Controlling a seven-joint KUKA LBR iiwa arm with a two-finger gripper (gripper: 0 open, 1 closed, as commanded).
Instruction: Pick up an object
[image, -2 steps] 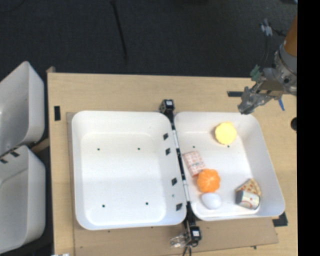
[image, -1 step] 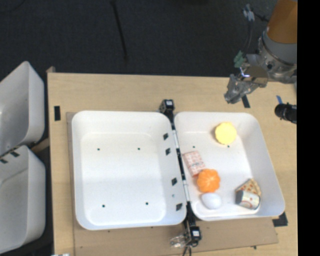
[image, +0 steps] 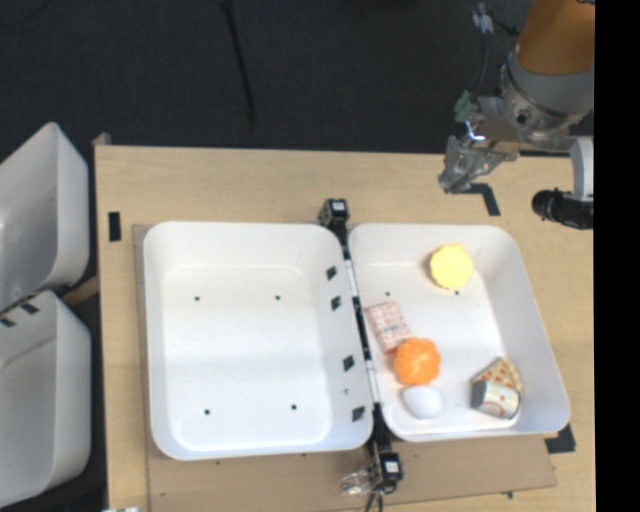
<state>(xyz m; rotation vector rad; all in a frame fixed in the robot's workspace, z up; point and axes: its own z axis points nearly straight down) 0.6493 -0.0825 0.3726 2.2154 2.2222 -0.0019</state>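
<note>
targets: yellow disc sat upper middle of the right bin; orange ball, pink packet, white egg and patterned cup clustered lower down.
gripper: upper right of frame, above the bin's far rim, holding nothing; finger state couldn't be told.
best pick: yellow disc looked nearest and isolated.
approach: descend vertically, centred.
risk: cluster items touched, likely nudges.

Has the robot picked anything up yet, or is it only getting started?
Nothing looks picked up yet. The gripper hangs above the bench beyond the right white bin, over none of its contents. In that bin lie the round yellow object, the orange ball, the small white egg-shaped object, the pink patterned packet and the patterned cup on its side. Reaching, grasping and lifting all remain.
</note>
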